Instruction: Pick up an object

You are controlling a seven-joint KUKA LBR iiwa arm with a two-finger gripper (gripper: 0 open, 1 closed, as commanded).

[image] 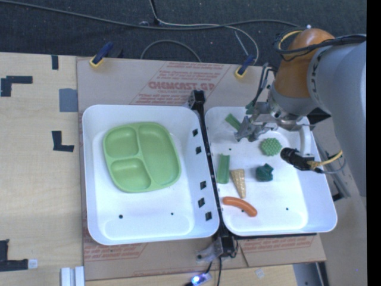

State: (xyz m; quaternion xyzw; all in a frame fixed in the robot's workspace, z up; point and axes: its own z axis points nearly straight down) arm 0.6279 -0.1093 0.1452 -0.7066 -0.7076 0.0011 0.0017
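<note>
So the worktop (36,177) is a pale wooden thing with a sheet of cardboard (172,82) clipped on top, and two shallow white bins sit side by side on that. The big grey arm (339,82) with its orange band comes in from the right and hangs over the back of the right bin (309,219). The left bin (143,225) just has a light green divided plate (141,157) lying flat in it, a bit toward the back. The right bin has all the small stuff: a dark green strip (223,167) near the left wall, a tan cone (239,182) just beside it, an orange sausage-looking piece (240,205) toward the front, a small dark green lump (264,173) in the middle, a round bumpy green thing (270,146) behind that, and another little green piece (232,122) near the back left. The claw (244,131) is down low between that back green piece and the bumpy round one, and honestly I can't tell if its tips are spread or pressed together, or whether anything's between them.
</note>
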